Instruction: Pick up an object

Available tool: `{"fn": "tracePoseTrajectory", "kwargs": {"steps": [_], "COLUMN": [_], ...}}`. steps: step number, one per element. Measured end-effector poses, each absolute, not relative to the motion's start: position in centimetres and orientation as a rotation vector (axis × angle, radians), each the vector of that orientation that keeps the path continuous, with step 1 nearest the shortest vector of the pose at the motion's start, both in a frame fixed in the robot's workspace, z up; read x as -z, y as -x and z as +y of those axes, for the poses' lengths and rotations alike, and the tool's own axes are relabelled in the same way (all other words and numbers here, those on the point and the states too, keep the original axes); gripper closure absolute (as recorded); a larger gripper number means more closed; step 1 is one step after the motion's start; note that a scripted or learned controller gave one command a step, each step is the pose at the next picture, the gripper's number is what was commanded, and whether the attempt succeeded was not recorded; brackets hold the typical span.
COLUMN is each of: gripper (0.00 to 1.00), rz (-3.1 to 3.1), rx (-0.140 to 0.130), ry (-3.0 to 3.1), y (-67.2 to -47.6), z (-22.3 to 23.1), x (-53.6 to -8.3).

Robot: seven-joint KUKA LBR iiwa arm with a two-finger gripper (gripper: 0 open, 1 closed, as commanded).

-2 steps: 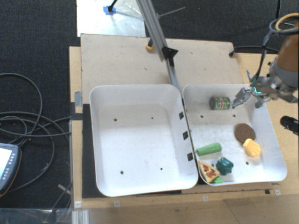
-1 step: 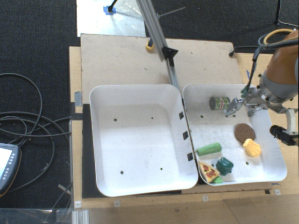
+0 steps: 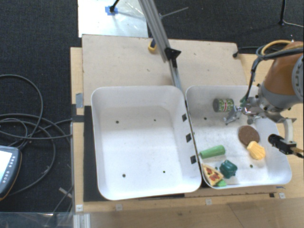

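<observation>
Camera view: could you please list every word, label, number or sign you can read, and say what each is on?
None can be read.
The small can in the right bin has a label too blurred to read.
The yellow and red card has print too small to read.
The device screen at the left edge is illegible.

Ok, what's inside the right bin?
The right bin holds a can, brown disc, yellow toy, green cylinder, dark green toy and a pizza slice. The arm covers its far corner.
</observation>
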State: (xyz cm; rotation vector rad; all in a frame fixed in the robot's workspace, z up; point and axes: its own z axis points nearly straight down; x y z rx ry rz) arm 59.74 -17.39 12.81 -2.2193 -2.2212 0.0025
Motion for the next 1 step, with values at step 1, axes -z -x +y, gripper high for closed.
{"fn": "tracePoseTrajectory", "kwargs": {"steps": [1], "gripper": [0.00], "rz": [-2.226], "rx": [0.003], "ry": [2.222], "y": [-59.91], "z": [-17.35], "x": [-9.08]}}
